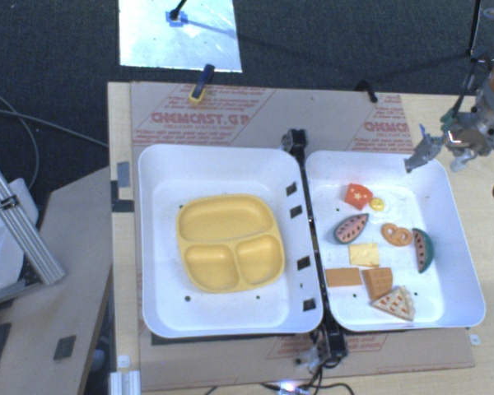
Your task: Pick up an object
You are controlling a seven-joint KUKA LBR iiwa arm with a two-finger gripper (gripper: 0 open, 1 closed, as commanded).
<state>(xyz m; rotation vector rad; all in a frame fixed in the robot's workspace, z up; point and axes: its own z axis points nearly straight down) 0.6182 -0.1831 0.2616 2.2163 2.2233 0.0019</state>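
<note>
**Gripper above right bin's far corner, nothing held**

Camera view: arm enters at upper right; gripper [439,151] sits over far right corner of right bin [465,282], fingers spread apart, nothing betw. them. Toy food lies nearer in bin: red piece [358,195], pretzel [396,235], melon slice [422,249], cheese [364,255]. Left bin [160,303] holds yellow tray [229,242].

The arm enters at the upper right, wrist angled down and leftward. Its gripper [441,151] hangs with both fingers [417,156] spread apart, nothing between them.
</note>
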